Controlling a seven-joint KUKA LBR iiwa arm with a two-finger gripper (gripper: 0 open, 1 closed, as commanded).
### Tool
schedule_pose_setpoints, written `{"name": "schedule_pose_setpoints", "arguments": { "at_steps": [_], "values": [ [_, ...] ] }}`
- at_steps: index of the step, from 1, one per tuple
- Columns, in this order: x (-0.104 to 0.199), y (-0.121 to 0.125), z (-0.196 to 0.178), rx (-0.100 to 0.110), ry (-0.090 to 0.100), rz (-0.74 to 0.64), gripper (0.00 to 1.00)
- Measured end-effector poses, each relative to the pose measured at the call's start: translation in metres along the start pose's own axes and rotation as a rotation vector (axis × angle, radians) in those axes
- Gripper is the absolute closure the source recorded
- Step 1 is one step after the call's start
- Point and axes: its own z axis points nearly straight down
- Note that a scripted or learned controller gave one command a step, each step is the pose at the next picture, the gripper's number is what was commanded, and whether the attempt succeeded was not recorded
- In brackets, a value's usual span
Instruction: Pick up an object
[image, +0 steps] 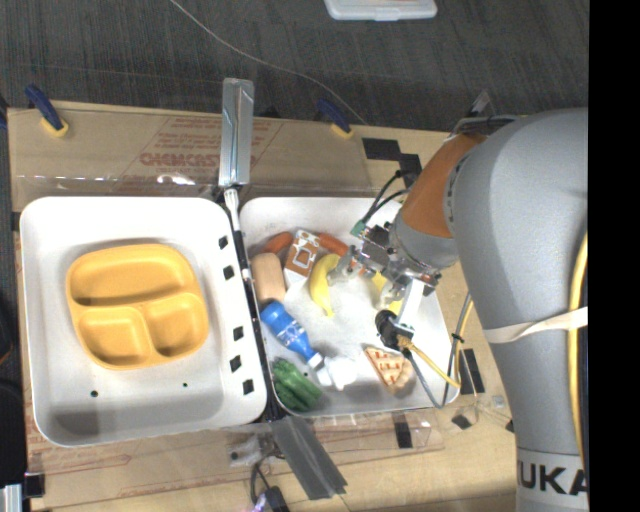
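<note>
Right bin (300, 212): I see banana (322, 283), blue bottle (289, 332), green item (294, 385), waffle (390, 368) crowded together at frame centre.
Left bin (40, 330): yellow tray (135, 302).
Jaws (372, 262): just right of the banana; I cannot tell their opening or any hold.

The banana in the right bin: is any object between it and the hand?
Nothing visible stands between them. The hand sits just right of the banana, with bare white bin floor below them. The brown packet lies on the banana's far side.

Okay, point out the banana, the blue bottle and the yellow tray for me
banana (322, 283), camera view, on the middle of its curved yellow body.
blue bottle (284, 327), camera view, on its blue body.
yellow tray (137, 303), camera view, on the ridge between its compartments.
</note>
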Motion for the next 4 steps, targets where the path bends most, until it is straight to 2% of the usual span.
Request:
{"name": "schedule_pose_setpoints", "arguments": {
  "at_steps": [1,2,3,4],
  "values": [
    [0.033,-0.019,-0.009,-0.004,-0.012,-0.016,0.0],
    [0.086,-0.032,-0.008,-0.003,-0.013,-0.194,0.0],
    [0.027,0.032,-0.1,-0.011,-0.013,-0.328,0.0],
    [-0.006,-0.013,-0.002,-0.002,-0.011,-0.281,0.0]
  ]
}}
